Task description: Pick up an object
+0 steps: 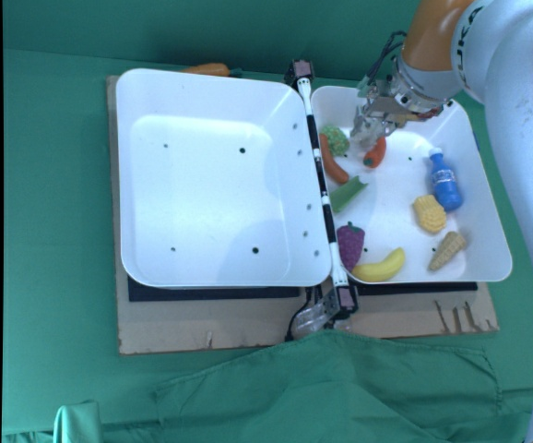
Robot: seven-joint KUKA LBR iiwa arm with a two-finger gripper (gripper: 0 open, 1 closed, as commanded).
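Green cloth [340, 386] lies nearest, bunched over the worktop's [54, 201] front edge. Behind it, the right bin [488, 247] holds a banana [380, 266], grapes [349, 243], corn [429, 213], cone [447, 249], bottle [445, 181], and carrot [374, 151]. Jaws [370, 132] hang over the carrot and broccoli [334, 139]; whether clenched or released, I cannot tell.

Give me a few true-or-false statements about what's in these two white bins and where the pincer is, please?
1. The toys lie in the right bin. True.
2. The pincer hangs over the left bin. False: it is over the right bin's far end, near the broccoli.
3. The banana lies at the right bin's near edge, beside the purple grapes. True.
4. The blue bottle stands in the left bin. False: it lies in the right one.
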